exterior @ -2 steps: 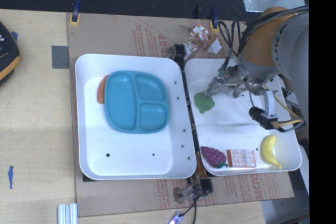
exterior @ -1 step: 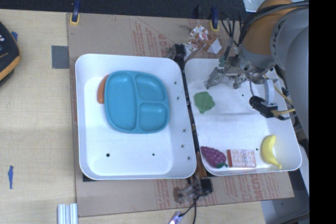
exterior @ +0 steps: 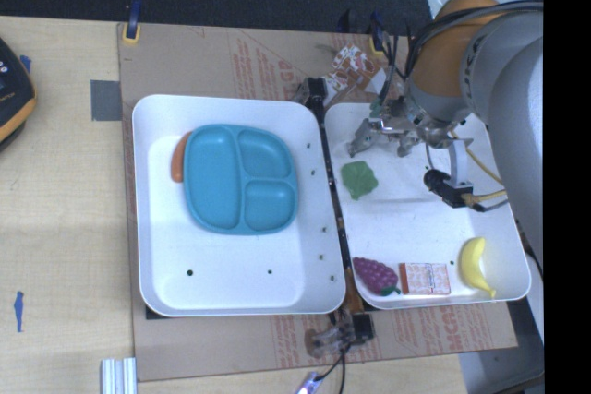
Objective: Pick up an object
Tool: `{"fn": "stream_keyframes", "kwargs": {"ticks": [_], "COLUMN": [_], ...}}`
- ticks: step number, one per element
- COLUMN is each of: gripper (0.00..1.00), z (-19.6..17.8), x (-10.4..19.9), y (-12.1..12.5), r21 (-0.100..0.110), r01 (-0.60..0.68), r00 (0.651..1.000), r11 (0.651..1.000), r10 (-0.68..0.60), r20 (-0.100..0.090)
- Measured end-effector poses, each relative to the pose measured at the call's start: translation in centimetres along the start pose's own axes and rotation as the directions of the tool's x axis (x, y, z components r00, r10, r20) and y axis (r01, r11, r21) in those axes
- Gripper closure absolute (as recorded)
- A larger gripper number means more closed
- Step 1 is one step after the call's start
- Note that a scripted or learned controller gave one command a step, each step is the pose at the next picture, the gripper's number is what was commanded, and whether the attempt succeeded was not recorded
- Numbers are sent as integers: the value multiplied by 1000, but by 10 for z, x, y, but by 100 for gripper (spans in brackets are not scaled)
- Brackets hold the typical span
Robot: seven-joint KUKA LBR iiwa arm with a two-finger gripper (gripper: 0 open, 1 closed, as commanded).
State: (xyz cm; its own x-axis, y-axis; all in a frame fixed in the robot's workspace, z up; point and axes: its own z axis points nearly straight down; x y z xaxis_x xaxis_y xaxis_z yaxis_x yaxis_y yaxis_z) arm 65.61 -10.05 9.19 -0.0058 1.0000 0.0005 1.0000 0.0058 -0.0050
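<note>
The right bin [exterior: 406, 212] holds a green leafy toy [exterior: 358, 178] near its upper left. A bunch of purple grapes [exterior: 374, 273], a small orange-and-white box [exterior: 425, 279] and a yellow banana [exterior: 474, 265] lie along its front edge. My gripper [exterior: 380, 146] hangs over the bin's back left part, just above and right of the green toy. Its fingers are spread open with nothing between them.
The left bin [exterior: 157, 226] carries a blue divided plate [exterior: 242, 178], and an orange item [exterior: 176, 159] pokes out from under the plate's left side. A black cable clip [exterior: 450, 188] dangles from the arm over the right bin. The grey arm covers the bin's right rear.
</note>
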Motion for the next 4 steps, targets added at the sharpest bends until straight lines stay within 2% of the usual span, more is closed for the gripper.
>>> {"fn": "stream_keyframes", "kwargs": {"ticks": [1,2,3,4], "gripper": [0,0,0,0], "z": [0,0,0,-15], "x": [-9,-10,-26,0], "y": [-20,0,0,0], "r21": [0,-2,-4,-4], "r01": [-1,-1,-3,-1], "r00": [1000,1000,1000,1000], "r11": [1000,1000,1000,1000], "r10": [1,1,3,1], "r20": [2,0,1,1]}}
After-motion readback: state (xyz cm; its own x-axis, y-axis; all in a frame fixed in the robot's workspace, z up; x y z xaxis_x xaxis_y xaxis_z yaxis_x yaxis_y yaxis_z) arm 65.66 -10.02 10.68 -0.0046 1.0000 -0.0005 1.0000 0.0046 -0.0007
